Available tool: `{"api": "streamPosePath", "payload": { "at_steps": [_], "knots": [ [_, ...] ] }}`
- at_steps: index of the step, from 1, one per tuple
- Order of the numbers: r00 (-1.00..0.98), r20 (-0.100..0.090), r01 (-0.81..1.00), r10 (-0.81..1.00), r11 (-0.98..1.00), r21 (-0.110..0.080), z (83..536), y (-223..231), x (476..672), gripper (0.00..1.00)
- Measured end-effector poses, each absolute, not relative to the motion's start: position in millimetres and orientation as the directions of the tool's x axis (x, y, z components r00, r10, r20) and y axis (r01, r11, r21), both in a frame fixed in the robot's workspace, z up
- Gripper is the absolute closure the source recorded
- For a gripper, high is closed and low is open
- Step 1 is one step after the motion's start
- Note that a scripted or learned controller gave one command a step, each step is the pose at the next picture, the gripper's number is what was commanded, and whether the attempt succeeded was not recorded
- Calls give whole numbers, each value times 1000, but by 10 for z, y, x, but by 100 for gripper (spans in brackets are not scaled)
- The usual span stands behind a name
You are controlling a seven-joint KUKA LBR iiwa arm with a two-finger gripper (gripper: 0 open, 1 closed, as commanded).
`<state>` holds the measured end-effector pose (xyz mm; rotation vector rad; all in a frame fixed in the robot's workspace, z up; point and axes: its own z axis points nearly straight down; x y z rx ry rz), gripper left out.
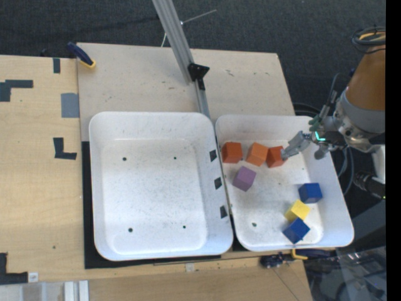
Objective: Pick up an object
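The right bin holds several small blocks. Along its far side lies a row of three: an orange-red block, an orange block and a red-orange block. In front of them sits a purple cube. Toward the near right corner are a blue cube, a yellow block and another blue block. My gripper slants down from the right, its tip right beside the red-orange block. I see nothing lifted.
The left bin stands beside the right one. A slanted metal pole rises behind the bins. A blue and yellow tool lies at the bench's far left. The arm's orange band is at the right edge.
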<state>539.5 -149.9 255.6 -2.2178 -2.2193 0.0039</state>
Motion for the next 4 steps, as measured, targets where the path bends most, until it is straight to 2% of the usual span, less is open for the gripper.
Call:
{"api": "streamPosePath", "payload": {
  "at_steps": [1, 3, 4],
  "knots": [
    [-2, 0, 1000, 1000, 2, -2, 2573, -1500, 5402, 0],
    [-1, 0, 1000, 1000, 1, -6, 1626, -1555, 5399, 0],
    [0, 1, 1000, 1000, 0, -8, 985, -1583, 5398, 0]
  ]
}}
